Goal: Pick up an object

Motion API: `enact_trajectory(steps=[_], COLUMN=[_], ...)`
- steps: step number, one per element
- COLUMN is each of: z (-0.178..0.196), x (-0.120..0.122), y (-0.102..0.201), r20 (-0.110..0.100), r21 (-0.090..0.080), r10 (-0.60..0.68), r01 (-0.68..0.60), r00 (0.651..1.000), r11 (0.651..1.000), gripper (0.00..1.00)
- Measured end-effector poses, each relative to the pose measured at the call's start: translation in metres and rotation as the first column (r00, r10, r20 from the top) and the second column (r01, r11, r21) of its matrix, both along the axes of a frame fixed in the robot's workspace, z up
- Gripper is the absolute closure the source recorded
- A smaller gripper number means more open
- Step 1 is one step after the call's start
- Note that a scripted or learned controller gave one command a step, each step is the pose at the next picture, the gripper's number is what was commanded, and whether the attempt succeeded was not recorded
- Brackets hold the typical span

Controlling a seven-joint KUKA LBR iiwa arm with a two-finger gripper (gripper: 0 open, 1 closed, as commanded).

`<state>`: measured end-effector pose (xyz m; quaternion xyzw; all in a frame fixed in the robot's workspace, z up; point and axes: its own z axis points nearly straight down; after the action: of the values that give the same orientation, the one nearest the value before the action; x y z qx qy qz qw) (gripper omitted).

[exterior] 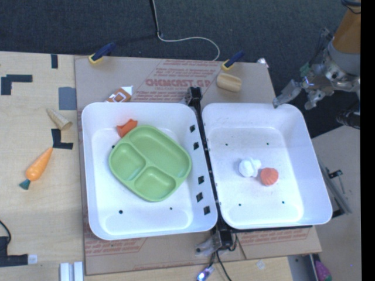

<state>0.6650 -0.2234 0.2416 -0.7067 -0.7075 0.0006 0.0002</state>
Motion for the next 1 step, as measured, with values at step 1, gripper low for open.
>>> enact_trajectory(steps=[1], z=[-0.157], x=[-0.0487], y=[0.0011], r20=[-0.016], r21=[0.005], r10=[-0.002], r01=[0.002], r00=[1.0], r11=[1.0], gripper=[0.0])
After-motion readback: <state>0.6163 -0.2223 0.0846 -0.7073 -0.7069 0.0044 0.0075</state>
